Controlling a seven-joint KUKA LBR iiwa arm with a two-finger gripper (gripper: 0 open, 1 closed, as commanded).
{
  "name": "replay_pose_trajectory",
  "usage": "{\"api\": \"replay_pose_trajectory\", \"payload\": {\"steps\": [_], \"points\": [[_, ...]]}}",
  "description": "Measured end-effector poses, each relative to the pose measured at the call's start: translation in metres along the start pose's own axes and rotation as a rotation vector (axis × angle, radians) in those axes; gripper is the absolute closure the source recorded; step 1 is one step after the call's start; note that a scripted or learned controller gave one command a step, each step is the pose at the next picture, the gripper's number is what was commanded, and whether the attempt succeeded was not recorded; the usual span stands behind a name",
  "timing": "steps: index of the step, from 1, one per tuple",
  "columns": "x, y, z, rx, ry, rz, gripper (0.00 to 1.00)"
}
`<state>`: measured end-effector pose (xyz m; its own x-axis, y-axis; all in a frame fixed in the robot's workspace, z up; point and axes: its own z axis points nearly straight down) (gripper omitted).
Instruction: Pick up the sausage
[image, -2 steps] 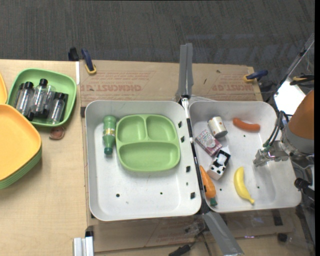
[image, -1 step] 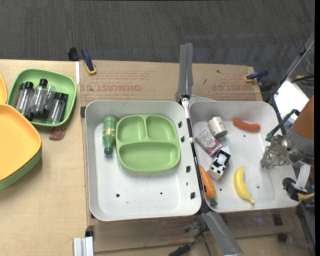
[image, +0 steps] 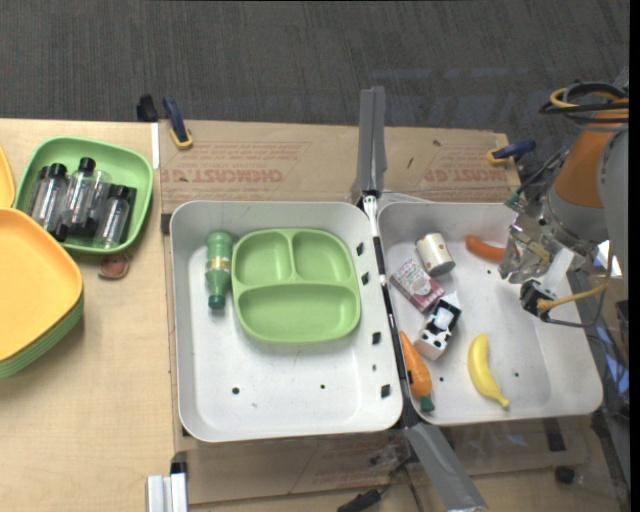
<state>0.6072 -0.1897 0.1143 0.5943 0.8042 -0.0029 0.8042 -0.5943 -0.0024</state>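
The sausage is a short orange-red piece lying near the back wall of the right bin. Its right end is partly covered by my gripper, which hangs low over the bin's back right part, just right of the sausage. I cannot make out anything held in the gripper. The grey arm with its orange band reaches in from the right.
The right bin also holds a small can, a pink packet, a black-and-white carton, a banana and a carrot. In the left bin lie a green divided plate and a green bottle.
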Motion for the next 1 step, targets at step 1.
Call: {"api": "replay_pose_trajectory", "payload": {"steps": [1], "points": [[0.0215,0.0408,-0.1213,-0.002,0.000,-0.083,1.00]]}}
